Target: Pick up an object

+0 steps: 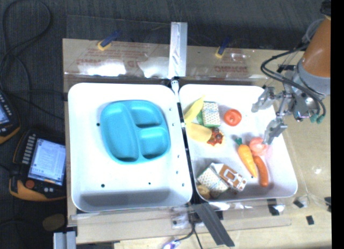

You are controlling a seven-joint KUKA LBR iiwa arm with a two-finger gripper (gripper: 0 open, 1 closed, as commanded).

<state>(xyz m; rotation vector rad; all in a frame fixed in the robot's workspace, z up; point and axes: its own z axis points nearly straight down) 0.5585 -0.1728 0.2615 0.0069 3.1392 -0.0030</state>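
Beside pincer (270,115), carrot (246,159) pointing up-left

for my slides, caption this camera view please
Open claw above the right white bin of toy food; blue divided plastic tray left.

Bright, even overhead light; bins (75,135) glare near white, soft shadows, slight blur, dark floor (32,38) at left.

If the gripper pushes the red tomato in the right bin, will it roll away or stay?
The tomato looks round and smooth, so it would probably roll when pushed. It lies on bare bin floor with nothing touching it, so little would stop it. Its glossy surface may slip between fingers.
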